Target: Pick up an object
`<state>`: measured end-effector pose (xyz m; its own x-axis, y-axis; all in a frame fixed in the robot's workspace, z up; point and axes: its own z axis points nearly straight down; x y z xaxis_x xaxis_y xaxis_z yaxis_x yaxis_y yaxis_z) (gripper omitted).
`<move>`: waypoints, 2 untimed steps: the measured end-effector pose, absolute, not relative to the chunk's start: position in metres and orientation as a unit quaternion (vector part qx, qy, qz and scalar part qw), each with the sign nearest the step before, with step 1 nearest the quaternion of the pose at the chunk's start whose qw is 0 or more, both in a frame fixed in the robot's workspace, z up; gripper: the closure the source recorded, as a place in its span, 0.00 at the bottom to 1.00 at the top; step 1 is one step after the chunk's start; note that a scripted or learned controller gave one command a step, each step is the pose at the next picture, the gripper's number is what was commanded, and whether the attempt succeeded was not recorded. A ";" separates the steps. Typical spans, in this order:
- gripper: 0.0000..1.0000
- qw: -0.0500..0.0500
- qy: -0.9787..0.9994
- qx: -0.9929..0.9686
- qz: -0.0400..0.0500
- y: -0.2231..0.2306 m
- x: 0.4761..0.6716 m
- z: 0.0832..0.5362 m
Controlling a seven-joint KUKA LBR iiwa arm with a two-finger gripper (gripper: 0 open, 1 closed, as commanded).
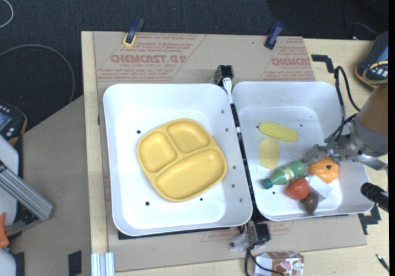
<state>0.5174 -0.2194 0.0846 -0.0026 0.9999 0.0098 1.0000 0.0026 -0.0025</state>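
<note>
The bench (185,52) carries two shallow white bins side by side. The left bin (123,145) holds one thing, a yellow divided plate (181,158) with three compartments, lying flat near the bin's middle. The right bin (290,99) holds the smaller things, all gathered in its near half. An ear of corn (278,131) lies farthest back, with a pale yellow block (268,152) just in front of it. Nearer still, a green bottle (285,174) lies on its side (its cap end points left). To its right sits an orange piece (324,171), a red tomato-like piece (297,189) just left of and nearer than it, and a small brown piece (310,202) nearest the front rim. The arm (373,123) comes in from the right, and the gripper (325,152) hangs low over the orange piece; whether its fingers are apart or together, I cannot tell.
</note>
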 end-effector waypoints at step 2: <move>0.00 -0.001 -0.707 -0.707 0.000 -0.181 0.479 0.179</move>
<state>0.4794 -0.1811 0.1788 0.0000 1.0000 -0.0005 1.0000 0.0000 0.0010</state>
